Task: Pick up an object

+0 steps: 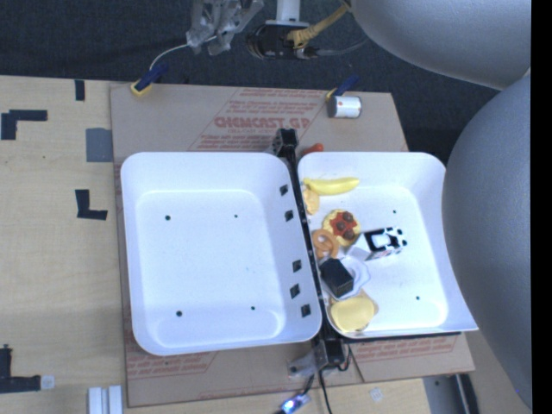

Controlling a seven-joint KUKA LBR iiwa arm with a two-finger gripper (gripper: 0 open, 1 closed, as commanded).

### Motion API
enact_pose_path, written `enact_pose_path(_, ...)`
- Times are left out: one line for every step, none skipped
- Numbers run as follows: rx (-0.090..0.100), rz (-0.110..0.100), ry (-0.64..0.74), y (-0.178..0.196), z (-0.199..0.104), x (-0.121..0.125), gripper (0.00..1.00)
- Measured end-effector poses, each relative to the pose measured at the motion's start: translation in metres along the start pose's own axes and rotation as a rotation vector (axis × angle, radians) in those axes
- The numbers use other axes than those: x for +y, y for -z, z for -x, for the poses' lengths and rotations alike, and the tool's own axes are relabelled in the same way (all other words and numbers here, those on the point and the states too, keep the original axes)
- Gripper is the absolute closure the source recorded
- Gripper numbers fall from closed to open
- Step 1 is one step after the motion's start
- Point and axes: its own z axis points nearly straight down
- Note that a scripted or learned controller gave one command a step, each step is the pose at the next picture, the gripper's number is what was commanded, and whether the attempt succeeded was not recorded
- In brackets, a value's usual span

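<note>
The right bin (423, 188) holds a cluster of small objects along its left wall. A yellow banana (332, 185) lies at the top, with a small orange piece (310, 202) just below it. Under those sit a red-topped pastry (343, 223), a tan ring-shaped piece (325, 243) and a black-and-white toy (384, 242). A black block (336, 276) rests lower down, and a yellow round piece (352, 313) lies at the near corner. My gripper (214, 20) hangs beyond the far edge of the bench, well away from both bins, with nothing visible in it.
The left bin (207, 257) stands beside the right one on a cardboard sheet (259, 119). A small white cylinder (347, 106) and a blue-and-yellow clip (148, 79) lie at the sheet's far edge. The arm's grey body (500, 145) looms over the right side.
</note>
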Motion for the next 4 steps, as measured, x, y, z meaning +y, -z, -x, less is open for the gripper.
enact_pose_path(-0.004, -0.004, -0.012, 0.041, 0.078, -0.002, 1.0)
enact_pose_path(-0.008, -0.025, -0.003, -0.148, 0.007, 0.01, 1.0)
enact_pose_path(0.0, 0.004, -0.005, -0.016, 0.004, 0.013, 1.0)
enact_pose_path(-0.002, -0.003, -0.005, 0.041, 0.007, 0.013, 1.0)
